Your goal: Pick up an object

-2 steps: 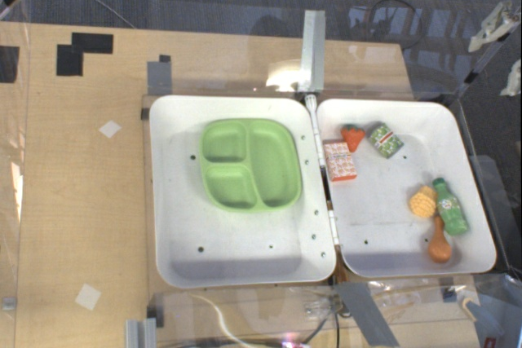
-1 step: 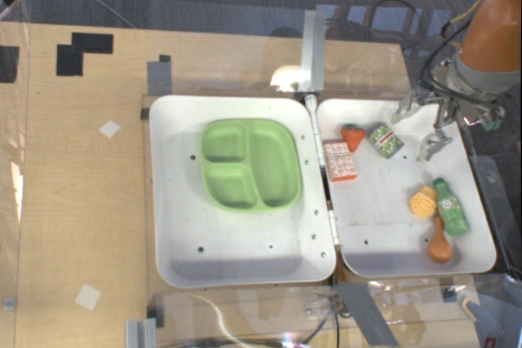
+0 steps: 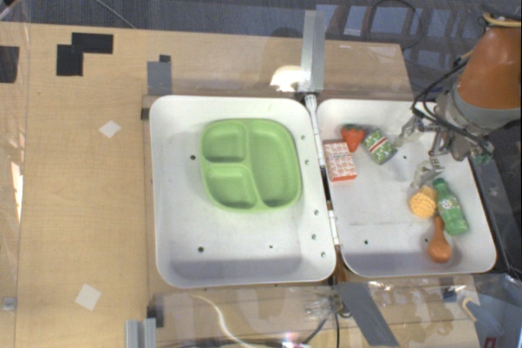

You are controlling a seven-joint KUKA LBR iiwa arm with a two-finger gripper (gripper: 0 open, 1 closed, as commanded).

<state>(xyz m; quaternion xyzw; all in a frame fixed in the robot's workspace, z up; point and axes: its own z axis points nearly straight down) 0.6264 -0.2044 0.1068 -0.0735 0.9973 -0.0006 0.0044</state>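
Gripper (image 3: 427, 167) finger state unclear, above yellow corn (image 3: 422, 203) beside green bottle (image 3: 450, 209).

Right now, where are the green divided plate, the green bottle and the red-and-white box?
green divided plate (image 3: 249, 165): camera view, on the ridge between its compartments.
green bottle (image 3: 451, 211): camera view, on its body.
red-and-white box (image 3: 339, 160): camera view, on its top face.
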